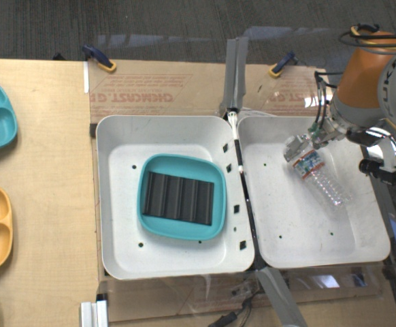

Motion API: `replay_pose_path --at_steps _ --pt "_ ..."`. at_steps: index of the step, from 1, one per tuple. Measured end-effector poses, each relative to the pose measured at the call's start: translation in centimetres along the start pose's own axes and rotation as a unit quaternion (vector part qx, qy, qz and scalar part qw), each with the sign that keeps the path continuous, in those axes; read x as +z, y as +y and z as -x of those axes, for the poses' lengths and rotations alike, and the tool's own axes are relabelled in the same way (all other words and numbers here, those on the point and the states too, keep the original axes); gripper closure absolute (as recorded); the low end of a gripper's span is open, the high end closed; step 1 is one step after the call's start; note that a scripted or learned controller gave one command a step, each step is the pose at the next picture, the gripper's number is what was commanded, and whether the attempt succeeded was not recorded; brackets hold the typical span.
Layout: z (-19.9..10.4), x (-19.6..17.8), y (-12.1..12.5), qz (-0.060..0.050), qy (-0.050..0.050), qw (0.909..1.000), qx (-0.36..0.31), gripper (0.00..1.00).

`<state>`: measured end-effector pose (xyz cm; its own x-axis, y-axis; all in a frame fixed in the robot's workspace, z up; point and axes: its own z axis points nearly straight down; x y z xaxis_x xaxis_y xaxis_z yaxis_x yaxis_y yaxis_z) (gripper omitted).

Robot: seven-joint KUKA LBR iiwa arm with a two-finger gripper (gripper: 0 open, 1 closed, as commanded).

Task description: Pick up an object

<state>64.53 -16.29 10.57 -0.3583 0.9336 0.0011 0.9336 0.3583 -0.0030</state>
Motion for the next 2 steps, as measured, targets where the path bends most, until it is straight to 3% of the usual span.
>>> replay_pose_path --at_steps 1,2 --pt "-4.9 1.7 -1.1 0.000 0.000 0.9999 -0.015 0.00" --pt "0.5 1.7 -4.5 0.000 0.000 0.9989 0.047 0.00"
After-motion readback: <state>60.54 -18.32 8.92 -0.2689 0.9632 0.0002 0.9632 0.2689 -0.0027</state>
